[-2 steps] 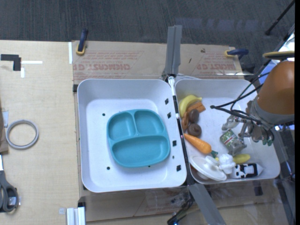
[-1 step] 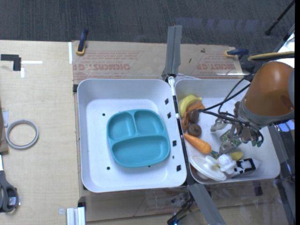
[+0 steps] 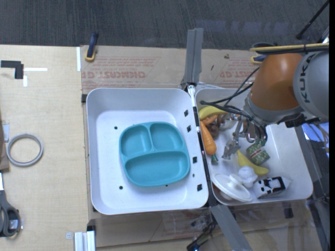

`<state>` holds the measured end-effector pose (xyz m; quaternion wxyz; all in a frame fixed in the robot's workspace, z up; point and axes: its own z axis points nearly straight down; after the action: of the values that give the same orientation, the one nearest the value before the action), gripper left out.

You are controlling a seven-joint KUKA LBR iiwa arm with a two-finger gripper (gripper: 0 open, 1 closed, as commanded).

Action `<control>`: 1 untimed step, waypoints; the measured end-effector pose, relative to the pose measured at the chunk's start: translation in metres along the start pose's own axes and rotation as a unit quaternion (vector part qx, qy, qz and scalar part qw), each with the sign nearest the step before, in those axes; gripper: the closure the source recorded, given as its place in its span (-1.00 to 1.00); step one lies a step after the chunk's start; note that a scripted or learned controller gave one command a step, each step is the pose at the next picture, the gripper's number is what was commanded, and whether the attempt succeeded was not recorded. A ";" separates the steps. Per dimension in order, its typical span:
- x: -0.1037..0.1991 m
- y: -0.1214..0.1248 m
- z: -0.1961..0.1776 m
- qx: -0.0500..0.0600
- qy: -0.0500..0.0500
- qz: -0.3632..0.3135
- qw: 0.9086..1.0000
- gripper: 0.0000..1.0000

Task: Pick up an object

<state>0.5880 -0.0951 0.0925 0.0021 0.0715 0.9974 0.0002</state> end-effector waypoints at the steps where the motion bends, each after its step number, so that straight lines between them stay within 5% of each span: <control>1: 0.017 -0.093 0.000 0.000 0.001 -0.035 0.999 -1.00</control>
<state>0.5583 -0.1846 0.0924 0.0014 0.0367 0.9993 -0.0001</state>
